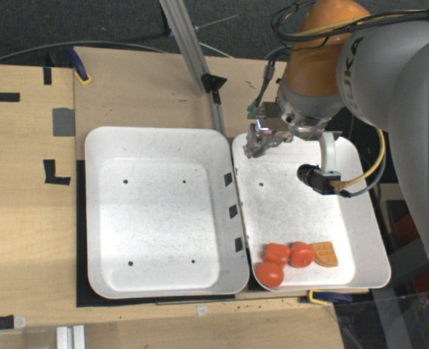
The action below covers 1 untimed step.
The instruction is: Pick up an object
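Well apart, tool (257, 145) at right bin's (360, 195) far corner, grip state unclear, red objects (280, 260) at near edge

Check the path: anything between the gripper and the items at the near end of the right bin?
Nothing visible blocks it. The gripper sits over the far-left corner of the right bin; the three red pieces and orange cracker lie clustered at the near edge, with bare bin floor between.

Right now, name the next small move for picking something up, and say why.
Probably carry the end effector toward the near end of the right bin: it hangs over that bin's far corner, while the three red pieces and the orange piece lie clustered at its near edge.
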Tool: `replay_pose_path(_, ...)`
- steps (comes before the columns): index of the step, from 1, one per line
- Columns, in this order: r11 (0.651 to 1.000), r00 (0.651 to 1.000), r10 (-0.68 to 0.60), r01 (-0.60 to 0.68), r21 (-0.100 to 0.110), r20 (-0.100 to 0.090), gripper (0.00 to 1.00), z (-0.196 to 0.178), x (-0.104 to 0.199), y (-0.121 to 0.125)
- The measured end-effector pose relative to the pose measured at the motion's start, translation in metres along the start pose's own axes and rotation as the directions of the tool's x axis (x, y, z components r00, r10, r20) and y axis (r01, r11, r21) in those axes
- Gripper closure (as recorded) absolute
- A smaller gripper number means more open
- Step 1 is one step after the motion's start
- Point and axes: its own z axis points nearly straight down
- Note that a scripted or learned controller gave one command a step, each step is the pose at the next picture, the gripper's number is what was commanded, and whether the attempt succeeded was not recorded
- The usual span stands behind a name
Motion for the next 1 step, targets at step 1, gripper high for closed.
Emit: replay_pose_path(1,1.000,1.000,-0.002,0.002,0.000,0.000,1.00,0.0005,0.0503,-0.0078)
